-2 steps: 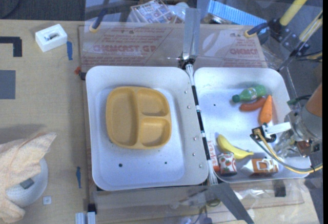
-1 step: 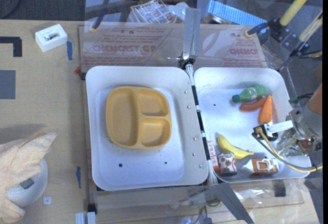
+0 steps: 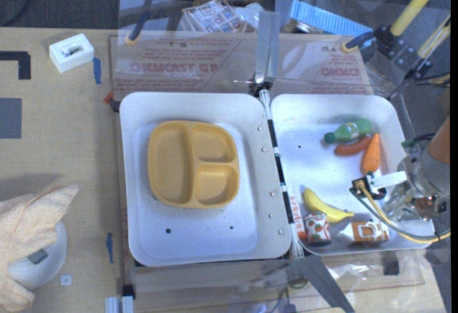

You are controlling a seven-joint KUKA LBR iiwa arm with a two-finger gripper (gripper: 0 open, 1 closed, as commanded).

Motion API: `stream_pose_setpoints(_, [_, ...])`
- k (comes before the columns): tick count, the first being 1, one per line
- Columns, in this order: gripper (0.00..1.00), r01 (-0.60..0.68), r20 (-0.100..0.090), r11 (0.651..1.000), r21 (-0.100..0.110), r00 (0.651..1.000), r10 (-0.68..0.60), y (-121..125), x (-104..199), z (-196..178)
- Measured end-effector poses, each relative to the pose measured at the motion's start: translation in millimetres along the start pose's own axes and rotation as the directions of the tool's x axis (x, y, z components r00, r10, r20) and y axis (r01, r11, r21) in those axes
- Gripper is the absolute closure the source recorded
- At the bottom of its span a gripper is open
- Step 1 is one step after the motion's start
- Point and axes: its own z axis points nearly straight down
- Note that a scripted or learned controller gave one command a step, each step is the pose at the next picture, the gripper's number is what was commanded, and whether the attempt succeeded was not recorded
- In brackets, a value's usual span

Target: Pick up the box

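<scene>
A small box (image 3: 317, 228) with red and white print stands near the front edge of the right bin (image 3: 300, 125), just below a banana (image 3: 322, 205). A second small carton (image 3: 368, 233), white with orange print, lies to its right along the same front edge. My gripper (image 3: 405, 204) hangs over the right bin's front right corner, above and to the right of the white and orange carton. I see nothing held in it, and the wrist hides its tips.
A green bottle (image 3: 351, 130), a red pepper (image 3: 353, 147) and a carrot (image 3: 371, 153) lie at the back right of the right bin. The left bin (image 3: 136, 183) holds a yellow divided plate (image 3: 193, 163).
</scene>
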Motion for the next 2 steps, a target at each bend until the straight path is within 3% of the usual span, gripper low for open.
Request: stream_pose_setpoints(2, [1.0, 0.002, 0.0, 1.0, -0.001, 1.0, -0.002, -0.1, 0.1, 0.0])
